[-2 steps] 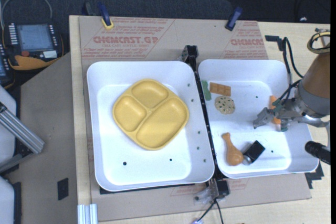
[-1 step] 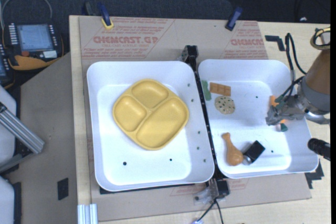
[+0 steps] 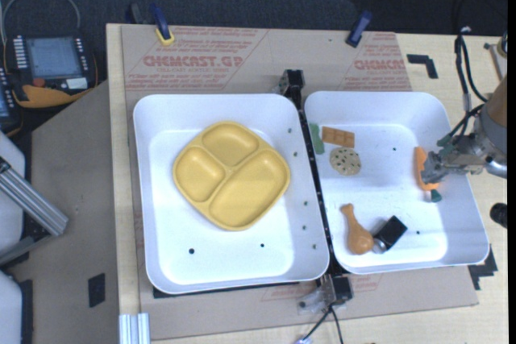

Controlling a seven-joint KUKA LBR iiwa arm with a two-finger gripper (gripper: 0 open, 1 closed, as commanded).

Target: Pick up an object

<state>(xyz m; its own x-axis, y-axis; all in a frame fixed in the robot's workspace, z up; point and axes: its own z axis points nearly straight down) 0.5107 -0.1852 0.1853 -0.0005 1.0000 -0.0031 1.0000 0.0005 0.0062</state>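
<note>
Both white bins look like smooth plastic with a faint sheen. The yellow divided plate is matt moulded plastic. The worktop is covered in brown paper-faced sheet with red print, flat and dull. The cookie looks rough and speckled, the drumstick smooth and plastic-like, the small black block slightly glossy. The gripper is grey metal.

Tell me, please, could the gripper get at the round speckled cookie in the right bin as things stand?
Probably yes: the round speckled cookie lies flat and apart from its neighbours, and the gripper sits over the same right bin with bare floor between.
</note>
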